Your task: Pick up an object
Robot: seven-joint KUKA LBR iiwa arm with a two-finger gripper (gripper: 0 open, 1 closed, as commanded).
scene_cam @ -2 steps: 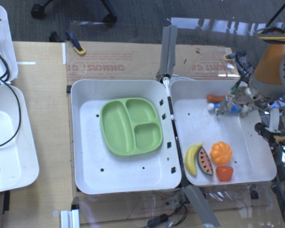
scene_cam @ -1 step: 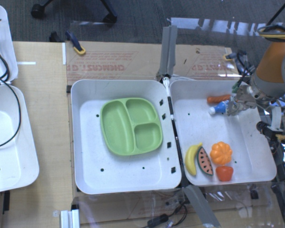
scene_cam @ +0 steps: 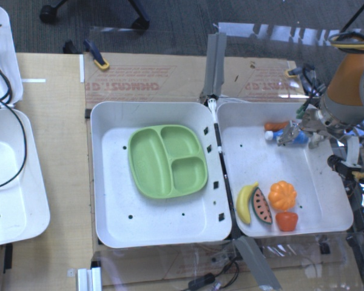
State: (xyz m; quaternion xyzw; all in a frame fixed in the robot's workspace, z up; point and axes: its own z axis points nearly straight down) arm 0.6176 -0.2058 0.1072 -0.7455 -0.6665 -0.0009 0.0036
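My gripper (scene_cam: 301,135) is low over the back of the right bin (scene_cam: 327,180), below the arm's orange band. It is open, and its grey fingers (scene_cam: 285,137) stand on either side of a blue bottle with a white cap (scene_cam: 296,139) that lies on the bin floor. An orange carrot (scene_cam: 275,126) lies just behind the bottle's cap end. At the bin's front lie a banana (scene_cam: 245,202), a watermelon slice (scene_cam: 262,207), an orange pumpkin (scene_cam: 283,194) and a red tomato (scene_cam: 286,221), all well clear of the gripper.
The left bin (scene_cam: 109,180) holds a green divided plate (scene_cam: 167,160). A grey divider (scene_cam: 215,59) rises behind where the two bins meet. Cables and arm parts (scene_cam: 346,156) crowd the right bin's right rim.
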